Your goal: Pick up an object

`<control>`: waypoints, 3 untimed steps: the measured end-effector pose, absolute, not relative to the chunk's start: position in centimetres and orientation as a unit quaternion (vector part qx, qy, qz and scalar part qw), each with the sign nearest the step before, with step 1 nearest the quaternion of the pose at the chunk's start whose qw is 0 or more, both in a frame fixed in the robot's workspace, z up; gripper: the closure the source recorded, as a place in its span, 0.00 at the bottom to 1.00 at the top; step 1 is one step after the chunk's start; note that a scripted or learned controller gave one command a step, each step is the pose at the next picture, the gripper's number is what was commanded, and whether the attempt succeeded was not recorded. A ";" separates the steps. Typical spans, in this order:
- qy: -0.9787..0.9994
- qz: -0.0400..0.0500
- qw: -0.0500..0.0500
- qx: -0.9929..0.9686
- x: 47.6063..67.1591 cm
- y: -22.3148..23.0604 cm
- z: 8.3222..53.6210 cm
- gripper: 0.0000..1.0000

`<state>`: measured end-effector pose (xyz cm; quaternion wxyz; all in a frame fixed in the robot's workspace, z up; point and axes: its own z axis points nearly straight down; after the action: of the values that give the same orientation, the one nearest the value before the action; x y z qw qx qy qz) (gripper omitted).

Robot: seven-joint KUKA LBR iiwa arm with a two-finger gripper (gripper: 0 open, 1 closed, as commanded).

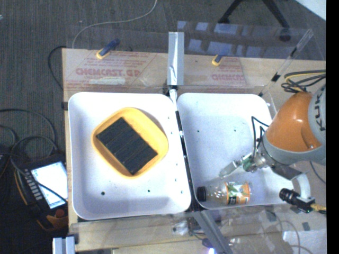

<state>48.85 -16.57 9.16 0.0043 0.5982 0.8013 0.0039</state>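
Note:
A clear plastic bottle [226,192] with an orange label and a black cap lies on its side along the front wall of the right bin [222,121], cap pointing left. My gripper [239,165] hangs low over the right bin's front right part, just above and behind the bottle, apart from it as far as I can see. The grey arm with its orange band [291,128] reaches in from the right. A yellow scouring pad [130,141] with a dark ribbed top lies in the middle of the left bin [79,157].
A raised divider [181,136] separates the two bins. Clear acrylic panels and two yellow clamps [107,48] sit behind the bins. Cables [302,81] hang near the arm at the right. A tablet [47,181] lies on the floor at left.

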 end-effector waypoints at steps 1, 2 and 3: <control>0.757 0.005 0.004 0.653 50.0 -17.8 9.1 0.00; 0.679 -0.001 -0.001 0.734 49.5 -20.5 10.5 0.00; 0.755 0.002 0.010 0.655 48.9 -14.6 9.2 0.00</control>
<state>48.86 -14.61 9.21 0.0102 0.6551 0.7554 0.0021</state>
